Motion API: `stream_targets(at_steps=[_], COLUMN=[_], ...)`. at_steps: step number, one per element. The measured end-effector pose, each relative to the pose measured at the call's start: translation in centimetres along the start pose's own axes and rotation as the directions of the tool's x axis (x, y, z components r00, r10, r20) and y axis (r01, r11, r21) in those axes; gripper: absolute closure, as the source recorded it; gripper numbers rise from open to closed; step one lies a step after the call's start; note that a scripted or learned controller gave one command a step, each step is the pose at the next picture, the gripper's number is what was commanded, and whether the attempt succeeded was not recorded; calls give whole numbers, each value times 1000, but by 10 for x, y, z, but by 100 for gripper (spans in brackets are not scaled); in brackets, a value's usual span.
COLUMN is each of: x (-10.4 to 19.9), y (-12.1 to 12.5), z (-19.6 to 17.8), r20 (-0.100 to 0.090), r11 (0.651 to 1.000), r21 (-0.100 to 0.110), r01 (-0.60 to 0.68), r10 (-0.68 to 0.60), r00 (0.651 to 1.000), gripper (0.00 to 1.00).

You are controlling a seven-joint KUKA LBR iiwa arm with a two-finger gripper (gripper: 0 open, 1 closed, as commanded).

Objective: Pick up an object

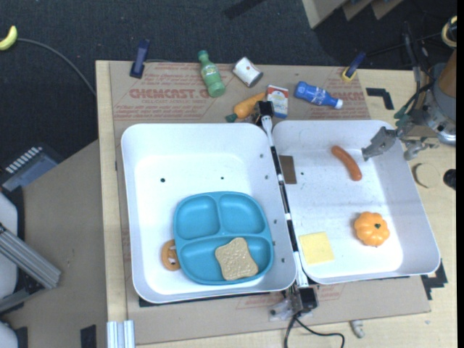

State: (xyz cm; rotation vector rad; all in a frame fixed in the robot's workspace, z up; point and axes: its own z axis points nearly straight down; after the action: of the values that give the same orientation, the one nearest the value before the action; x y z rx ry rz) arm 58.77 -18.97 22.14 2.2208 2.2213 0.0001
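The arm is reaching in from three o'clock, its wrist sitting high toward two o'clock. The gripper point(382, 145) is pointing toward nine o'clock, tilted slightly down; its grey fingers are too small and blurred to read.

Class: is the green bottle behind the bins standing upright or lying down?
Lying down. The green bottle rests on its side on the board, its length flat along the surface.
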Motion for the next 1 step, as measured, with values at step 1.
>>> stream_targets(at_steps=[1], x=[14], y=[41], z=[117], r20=[-1], r11=[1000], r21=[3], r01=[1], r10=[-1], r00=[1000], gripper=[0])
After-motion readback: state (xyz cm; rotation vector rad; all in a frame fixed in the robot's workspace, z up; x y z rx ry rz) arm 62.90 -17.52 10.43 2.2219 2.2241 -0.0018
